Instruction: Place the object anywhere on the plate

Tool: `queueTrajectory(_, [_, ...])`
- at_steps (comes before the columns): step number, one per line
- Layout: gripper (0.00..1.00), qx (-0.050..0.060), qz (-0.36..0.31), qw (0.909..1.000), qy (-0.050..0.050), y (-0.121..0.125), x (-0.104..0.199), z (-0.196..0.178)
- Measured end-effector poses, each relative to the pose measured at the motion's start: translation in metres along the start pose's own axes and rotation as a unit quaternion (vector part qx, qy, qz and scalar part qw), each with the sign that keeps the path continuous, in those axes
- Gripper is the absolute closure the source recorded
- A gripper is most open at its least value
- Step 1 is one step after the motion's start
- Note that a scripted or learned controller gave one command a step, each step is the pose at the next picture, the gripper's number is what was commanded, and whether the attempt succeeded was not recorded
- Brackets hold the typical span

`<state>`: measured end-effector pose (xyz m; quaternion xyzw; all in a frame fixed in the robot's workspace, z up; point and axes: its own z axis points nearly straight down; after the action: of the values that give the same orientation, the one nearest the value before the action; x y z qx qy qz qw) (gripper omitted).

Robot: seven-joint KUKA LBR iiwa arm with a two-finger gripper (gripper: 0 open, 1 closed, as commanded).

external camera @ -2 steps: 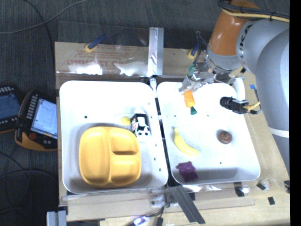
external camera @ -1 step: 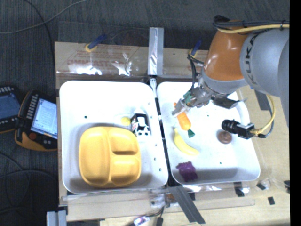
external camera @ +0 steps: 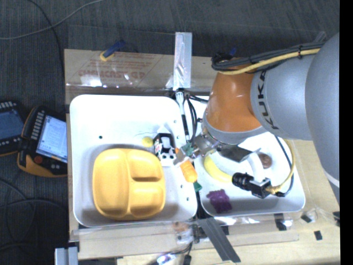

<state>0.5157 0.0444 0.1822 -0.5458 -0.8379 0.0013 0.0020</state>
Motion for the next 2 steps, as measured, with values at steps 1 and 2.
queueTrajectory(1, [1.0,-0.015,-0.053,0.9985,-0.004,0.086,0.033,0.058])
queueTrajectory(2, [1.0,-0.001,-0.06,0.9982,-0.001,0.11,0.049,0.032])
